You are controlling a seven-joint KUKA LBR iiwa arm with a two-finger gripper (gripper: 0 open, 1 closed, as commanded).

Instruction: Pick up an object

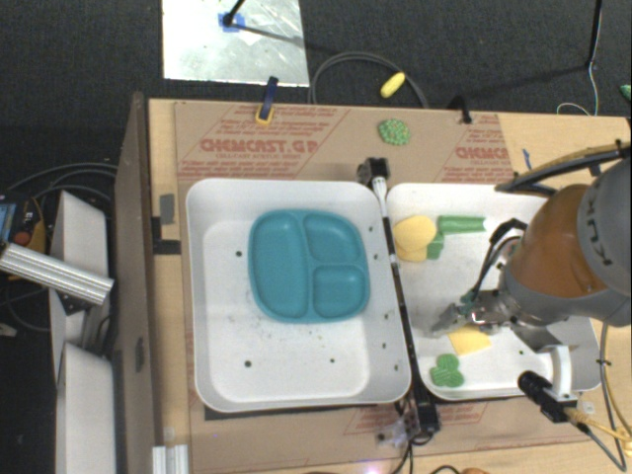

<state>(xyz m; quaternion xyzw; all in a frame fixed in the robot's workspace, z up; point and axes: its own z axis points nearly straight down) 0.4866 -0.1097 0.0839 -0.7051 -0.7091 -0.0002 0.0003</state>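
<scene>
Objects for picking lie in the right bin [420, 265]: a yellow piece [415, 235] near the top left corner with a green bar [460, 225] touching its right side, a smaller yellow piece [470, 341] lower down, and a green knobbly piece [446, 370] near the bottom wall. The jaws [464, 314] are low over the floor of this bin, just above the smaller yellow piece and seemingly touching its upper edge. How wide they stand I cannot tell, because the metal tip is small and partly hidden by the wrist. Nothing is visibly between them.

The arm [563, 255] comes in from the right, its orange band sitting over the right half of the bin, with a black cable [499, 240] looping off the wrist.

The left bin [222, 225] holds a teal tray [308, 265] with three compartments, lying flat near the middle. Small dark specks dot the bin floor around it.

Both bins rest on a brown board printed with red lettering, which covers the surface [296, 141]. On the board above the right bin lies a round green piece [394, 131], well apart from everything in the bins. A yellow item [393, 85] lies just beyond the board's far edge on the dark floor, near a shiny metal sheet [235, 28].
</scene>
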